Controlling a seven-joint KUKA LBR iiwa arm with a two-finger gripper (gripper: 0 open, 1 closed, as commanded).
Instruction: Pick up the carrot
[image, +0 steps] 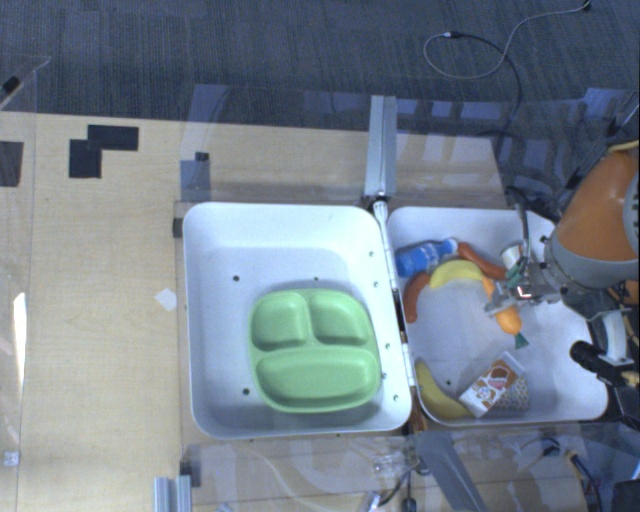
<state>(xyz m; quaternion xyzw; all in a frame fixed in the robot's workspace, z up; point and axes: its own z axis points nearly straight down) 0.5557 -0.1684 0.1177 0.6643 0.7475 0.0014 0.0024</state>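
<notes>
My gripper hangs over the right part of the right bin, below the grey wrist and its orange band. A small bright orange carrot sits between its fingertips, and the gripper is shut on it. A small dark shadow lies on the bin floor just below the carrot. The wrist hides the carrot's upper end.
To the gripper's left lie a yellow banana, a blue bottle, a long orange-red piece and a curved reddish one. A snack box and another yellow fruit lie near the front wall. The left bin holds a green divided plate.
</notes>
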